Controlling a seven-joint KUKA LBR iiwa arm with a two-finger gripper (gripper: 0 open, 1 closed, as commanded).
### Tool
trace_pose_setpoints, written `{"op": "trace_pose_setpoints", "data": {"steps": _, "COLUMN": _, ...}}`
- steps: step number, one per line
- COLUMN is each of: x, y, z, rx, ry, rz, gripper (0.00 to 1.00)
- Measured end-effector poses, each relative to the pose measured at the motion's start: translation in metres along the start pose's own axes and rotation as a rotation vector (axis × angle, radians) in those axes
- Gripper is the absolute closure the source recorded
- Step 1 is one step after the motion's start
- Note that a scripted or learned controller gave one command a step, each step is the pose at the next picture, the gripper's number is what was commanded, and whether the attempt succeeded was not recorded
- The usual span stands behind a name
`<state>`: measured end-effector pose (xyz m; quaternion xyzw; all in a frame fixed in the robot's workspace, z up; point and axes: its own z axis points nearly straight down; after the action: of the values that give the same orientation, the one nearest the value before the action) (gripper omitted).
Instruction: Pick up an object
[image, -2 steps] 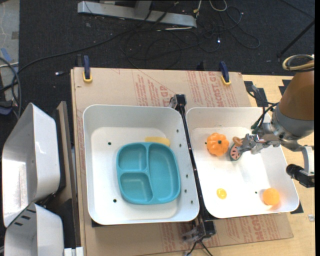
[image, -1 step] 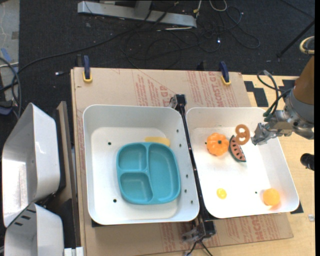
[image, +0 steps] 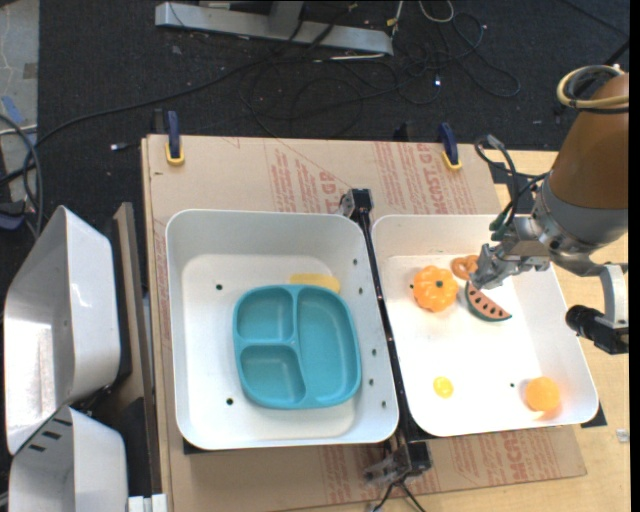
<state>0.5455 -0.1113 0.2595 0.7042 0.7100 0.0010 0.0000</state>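
Where the arm (image: 590, 170) reaches in from the right, its gripper (image: 492, 270) hangs low over the far part of the right bin (image: 565, 345), just above the watermelon slice (image: 486, 303). How the gripper stands cannot be told from this slant, since the wrist covers most of it and nothing plainly shows as held. A small orange ring-shaped piece (image: 463, 266), possibly a pretzel, lies right beside the tip, between the gripper and the toy pumpkin (image: 434, 288). The pumpkin sits just left of the watermelon slice, close to it but seemingly apart. Nearer the front of the same bin, a small yellow piece (image: 442, 386) lies near the middle, and an orange ball-like fruit (image: 542, 395) rests in the front right corner, well apart from the gripper.

In the left bin (image: 190, 330) a teal divided plate (image: 296, 346) with three compartments lies flat in the middle. A yellow object (image: 315, 284), partly hidden behind the plate's far rim, lies touching or just beside it. Both bins stand side by side on a cardboard-covered bench (image: 270, 170).
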Motion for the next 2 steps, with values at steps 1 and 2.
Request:
{"op": "trace_pose_setpoints", "data": {"steps": 1, "x": 0.056, "y": -0.004, "z": -0.004, "rx": 0.002, "ry": 0.001, "rz": -0.001, "gripper": 1.00}}
{"op": "trace_pose_setpoints", "data": {"steps": 2, "x": 0.101, "y": -0.006, "z": -0.003, "rx": 0.002, "ry": 0.000, "rz": 0.001, "gripper": 1.00}}
